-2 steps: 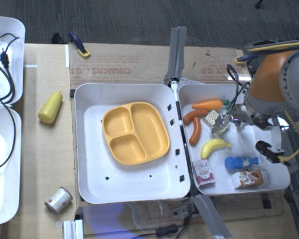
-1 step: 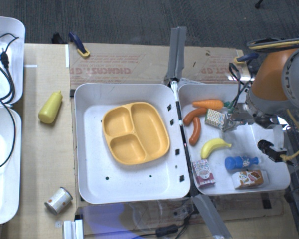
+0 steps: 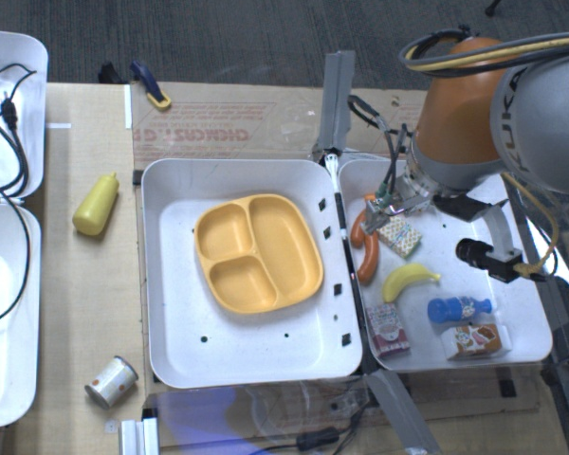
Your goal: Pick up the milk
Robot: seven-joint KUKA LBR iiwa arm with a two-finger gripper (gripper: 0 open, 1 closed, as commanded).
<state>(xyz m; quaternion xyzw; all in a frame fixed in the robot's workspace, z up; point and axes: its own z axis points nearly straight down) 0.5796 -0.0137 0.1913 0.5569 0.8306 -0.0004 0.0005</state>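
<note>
Where the right bin [image 3: 531, 282] reaches its near-left corner lies the milk [image 3: 386, 329]: a small white carton with red print, flat on the floor and just beside the dividing wall, its long axis running roughly from far to near. Just beside it on the far side: banana [image 3: 410, 281]. To its right: blue bottle [image 3: 460, 309], brown carton [image 3: 476, 341]. Farther up the bin: patterned packet [image 3: 399, 238], sausages [image 3: 365, 245]. Gripper [image 3: 391, 203]: over the far-left part of the bin, above the packet; whether released or clenched cannot be told. The milk lies almost straight toward the near edge from it, past packet and banana.
</note>
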